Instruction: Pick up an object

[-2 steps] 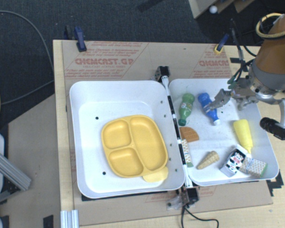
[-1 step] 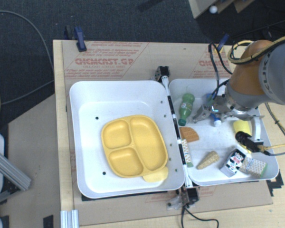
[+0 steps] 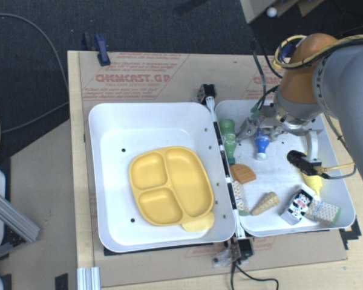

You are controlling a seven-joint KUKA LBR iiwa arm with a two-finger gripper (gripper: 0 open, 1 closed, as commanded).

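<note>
A: Which colours have the two bins?
B: The left shallow plastic bin (image 3: pixel 106 162) and the right shallow plastic bin (image 3: pixel 277 183) are both white.
A: And the things inside?
B: A yellow divided plastic tray (image 3: pixel 171 185), a paler yellow round piece (image 3: pixel 198 224), a green plastic bottle (image 3: pixel 228 138), a small blue object (image 3: pixel 262 145), a tan cone (image 3: pixel 264 203), a small block with black-and-white pattern (image 3: pixel 299 205).
A: The rest?
B: The grey robot arm (image 3: pixel 345 77) has an orange band (image 3: pixel 305 71). The brown desk (image 3: pixel 169 89) has red letters.

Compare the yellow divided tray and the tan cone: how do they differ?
The yellow divided tray is large, in the left bin; the tan cone is small, in the right bin. The tray lies flat, compartments up; the cone lies on its side. Both rest on bin floors.
</note>
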